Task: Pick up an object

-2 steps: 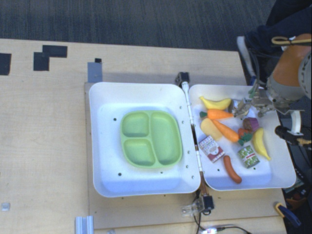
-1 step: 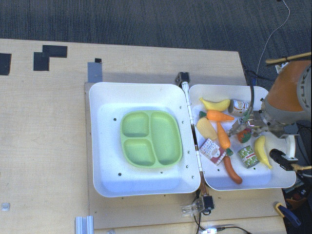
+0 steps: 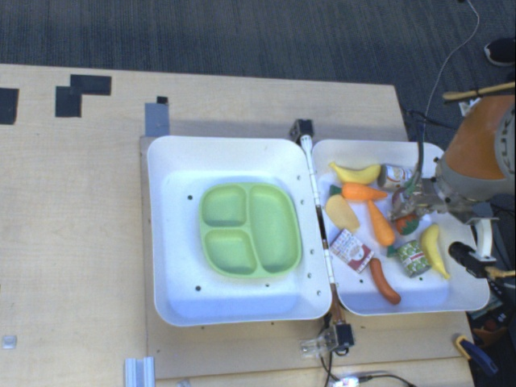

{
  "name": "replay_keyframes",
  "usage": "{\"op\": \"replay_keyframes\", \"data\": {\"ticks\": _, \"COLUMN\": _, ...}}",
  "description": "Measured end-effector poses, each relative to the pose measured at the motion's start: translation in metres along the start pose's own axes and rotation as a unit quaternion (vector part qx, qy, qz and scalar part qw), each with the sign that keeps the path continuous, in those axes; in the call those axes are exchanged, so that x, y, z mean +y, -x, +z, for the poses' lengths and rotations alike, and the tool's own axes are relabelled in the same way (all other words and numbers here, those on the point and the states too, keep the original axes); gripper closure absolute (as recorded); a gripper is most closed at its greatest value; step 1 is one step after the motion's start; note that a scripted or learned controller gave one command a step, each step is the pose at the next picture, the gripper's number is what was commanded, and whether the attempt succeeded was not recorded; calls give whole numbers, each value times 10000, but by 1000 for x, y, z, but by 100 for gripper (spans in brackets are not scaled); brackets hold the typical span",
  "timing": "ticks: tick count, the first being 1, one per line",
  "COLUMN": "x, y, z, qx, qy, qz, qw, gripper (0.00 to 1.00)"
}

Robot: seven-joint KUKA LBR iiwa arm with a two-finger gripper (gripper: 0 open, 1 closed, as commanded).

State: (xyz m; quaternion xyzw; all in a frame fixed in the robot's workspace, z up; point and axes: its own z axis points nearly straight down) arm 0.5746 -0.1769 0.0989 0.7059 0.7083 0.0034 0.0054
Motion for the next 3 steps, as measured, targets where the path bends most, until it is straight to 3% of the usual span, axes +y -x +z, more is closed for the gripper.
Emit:
{"op": "replay_keyframes", "data": {"ticks": 1, "x": 29, "y": -87, "z": -33, "qx": 14, "qy": -40, "qz": -9, "qw": 10000, "gripper": 100}}
{"op": "replay_keyframes", "data": {"ticks": 2, "x": -65, "y": -128, "z": -87, "qx": 20, "qy": -54, "qz": 0, "qw": 10000, "gripper": 100}}
{"op": "replay_keyframes", "data": {"ticks": 3, "x": -8, "y": -201, "z": -86, "qx": 22, "qy": -52, "qz": -11, "qw": 10000, "gripper": 100}}
